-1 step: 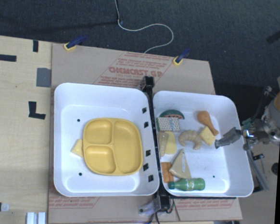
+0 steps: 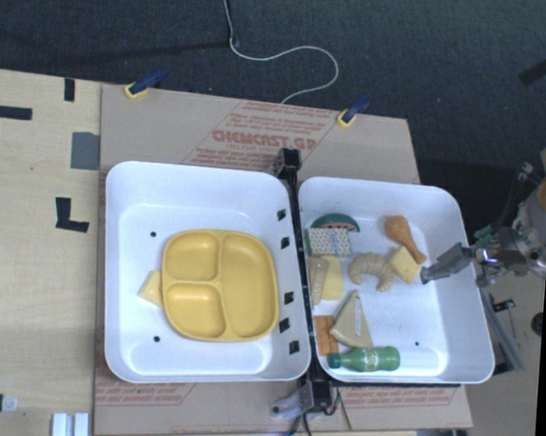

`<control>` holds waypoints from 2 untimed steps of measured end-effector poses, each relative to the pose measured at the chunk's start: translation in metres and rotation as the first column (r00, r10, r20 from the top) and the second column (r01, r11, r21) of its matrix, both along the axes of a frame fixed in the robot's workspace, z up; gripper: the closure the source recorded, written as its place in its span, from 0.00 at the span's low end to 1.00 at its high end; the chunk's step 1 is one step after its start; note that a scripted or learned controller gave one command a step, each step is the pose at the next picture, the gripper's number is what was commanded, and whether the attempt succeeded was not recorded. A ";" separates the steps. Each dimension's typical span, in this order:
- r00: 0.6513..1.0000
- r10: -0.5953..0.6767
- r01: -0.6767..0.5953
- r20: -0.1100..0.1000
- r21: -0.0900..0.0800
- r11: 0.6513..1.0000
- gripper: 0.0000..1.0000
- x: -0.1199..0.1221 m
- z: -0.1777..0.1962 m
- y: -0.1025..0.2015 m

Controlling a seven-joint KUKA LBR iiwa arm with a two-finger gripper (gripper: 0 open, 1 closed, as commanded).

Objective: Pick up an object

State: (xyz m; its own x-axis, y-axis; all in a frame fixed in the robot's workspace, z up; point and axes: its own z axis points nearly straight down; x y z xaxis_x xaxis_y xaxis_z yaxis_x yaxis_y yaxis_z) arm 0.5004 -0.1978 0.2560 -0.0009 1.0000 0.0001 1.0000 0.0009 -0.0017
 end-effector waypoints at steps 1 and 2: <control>1.000 0.001 -0.001 -0.004 0.001 1.000 0.00 -0.004 -0.047 0.008; 1.000 0.000 0.000 -0.006 0.002 1.000 0.00 -0.009 -0.111 0.010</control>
